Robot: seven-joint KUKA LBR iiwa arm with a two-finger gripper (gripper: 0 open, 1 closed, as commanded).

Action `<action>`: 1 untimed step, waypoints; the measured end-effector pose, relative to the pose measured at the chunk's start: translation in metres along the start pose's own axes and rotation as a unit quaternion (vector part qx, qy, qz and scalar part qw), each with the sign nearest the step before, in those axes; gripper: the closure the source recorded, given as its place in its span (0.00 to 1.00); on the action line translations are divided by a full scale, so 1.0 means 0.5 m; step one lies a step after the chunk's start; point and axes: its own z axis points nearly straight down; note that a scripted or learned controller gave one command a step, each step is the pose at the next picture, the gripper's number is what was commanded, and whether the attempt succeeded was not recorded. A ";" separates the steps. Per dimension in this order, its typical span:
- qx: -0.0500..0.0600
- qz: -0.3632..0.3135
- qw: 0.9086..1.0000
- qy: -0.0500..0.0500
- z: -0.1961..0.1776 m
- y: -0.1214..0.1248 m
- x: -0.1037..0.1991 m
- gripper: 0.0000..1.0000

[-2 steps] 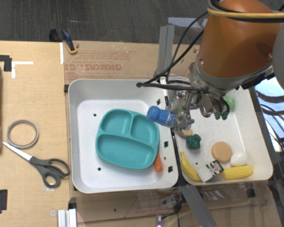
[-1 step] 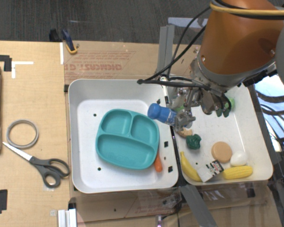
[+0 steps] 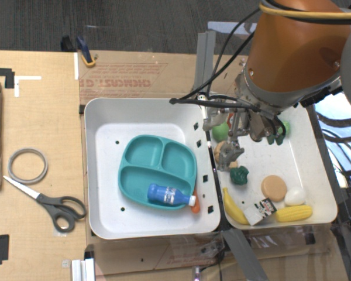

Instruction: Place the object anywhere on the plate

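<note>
A teal divided plate (image 3: 158,170) lies in the left bin (image 3: 99,174). A blue bottle with a white label (image 3: 169,196) lies on its side across the plate's near rim. My gripper (image 3: 231,154) hangs low over the left part of the right bin (image 3: 316,174), beside the wall between the bins. A small beige object (image 3: 222,151) sits right against it, and I cannot tell whether it is held. A dark green broccoli-like toy (image 3: 239,175) lies just below the gripper.
The right bin also holds a banana (image 3: 233,209), a corn cob (image 3: 292,213), a white egg (image 3: 294,197), a tan round piece (image 3: 274,187), a small packet (image 3: 262,209) and green toys (image 3: 220,131). Scissors (image 3: 54,206) and a tape roll (image 3: 27,164) lie on the left bench.
</note>
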 end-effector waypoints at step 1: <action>0.000 0.000 1.000 -0.002 -0.019 0.000 -0.003 1.00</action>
